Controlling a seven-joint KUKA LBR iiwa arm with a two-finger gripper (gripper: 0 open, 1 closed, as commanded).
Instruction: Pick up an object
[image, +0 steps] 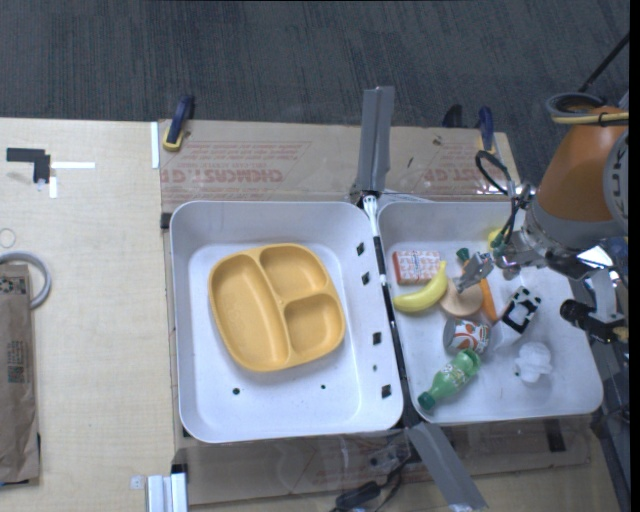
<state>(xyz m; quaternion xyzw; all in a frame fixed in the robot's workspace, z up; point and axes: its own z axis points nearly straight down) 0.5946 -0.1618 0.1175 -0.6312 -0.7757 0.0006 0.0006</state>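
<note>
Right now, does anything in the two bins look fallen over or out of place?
The green bottle lies on its side in the right bin, cap toward the divider. The yellow plate sits slightly turned in the left bin. Nothing looks spilled.

bins (190, 300): 2 | tray (277, 305): 1 | banana (422, 294): 1 | bottle (450, 380): 1

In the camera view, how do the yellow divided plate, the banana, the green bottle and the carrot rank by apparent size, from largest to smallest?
1. Yellow divided plate, clearly largest.
2. Green bottle and banana: similar length, so I leave them unranked.
3. Carrot, smallest, though partly hidden by the arm.
</note>
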